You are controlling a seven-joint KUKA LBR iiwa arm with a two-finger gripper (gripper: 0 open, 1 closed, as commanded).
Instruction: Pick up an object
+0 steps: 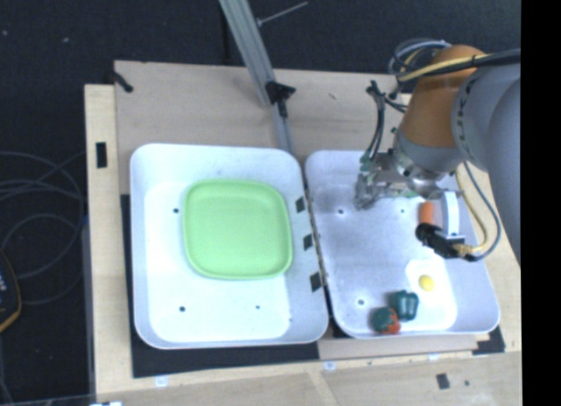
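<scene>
At 12 o'clock of right bin (pixel 351 255), claw (pixel 366 192) is low; grip state can't tell. Small items at 6 o'clock (pixel 394 312) too blurry to identify.

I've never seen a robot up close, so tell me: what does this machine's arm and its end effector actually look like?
The arm is thick, rounded and grey, with an orange band above the wrist. Thin cables loop over that band, and more run down beside the wrist. The end effector is a small, dull grey metal piece at the tip, far slimmer than the arm.
</scene>
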